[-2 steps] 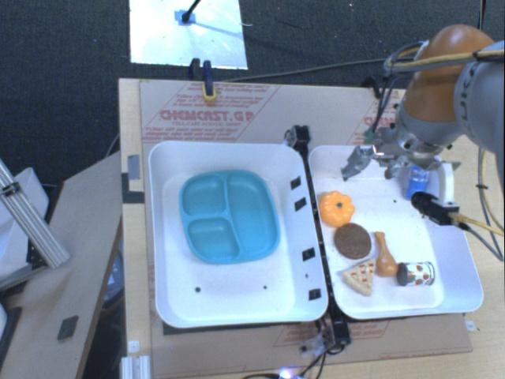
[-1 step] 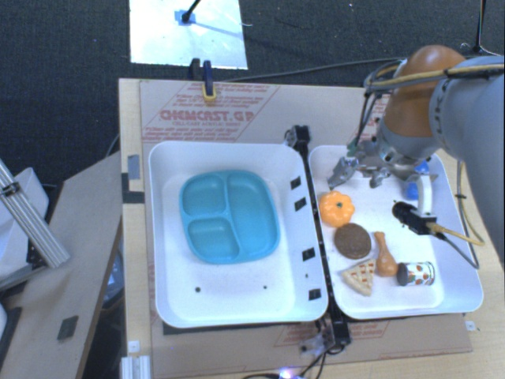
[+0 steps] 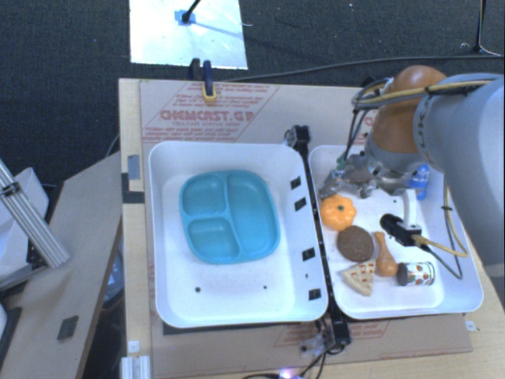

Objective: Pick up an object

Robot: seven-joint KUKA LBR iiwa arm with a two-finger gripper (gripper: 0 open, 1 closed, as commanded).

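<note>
a: dark carpet surrounds the worktop, which carries two white bins side by side. where does the pumpkin sit?

b: the orange pumpkin lies in the right bin, close to that bin's inner wall and in its farther half.

a: and the hand?

b: the hand hangs just above the pumpkin in the view, at the end of the grey arm, which reaches in from the pumpkin's right. i cannot tell whether the hand is spread or pressed together, nor whether it touches the pumpkin.

a: what else lies round the pumpkin?

b: a brown round disc sits just below it, almost touching. below that again lies a pizza slice. a drumstick lies below and right of the pumpkin, beside the disc, and a small can with red spots lies on its side farther right. up and right of the pumpkin, a white piece and a blue piece are partly hidden by the arm.

a: the other bin?

b: left of the pumpkin, past the walls between, the left bin holds a blue divided plate, lying flat and well apart from the pumpkin.
</note>
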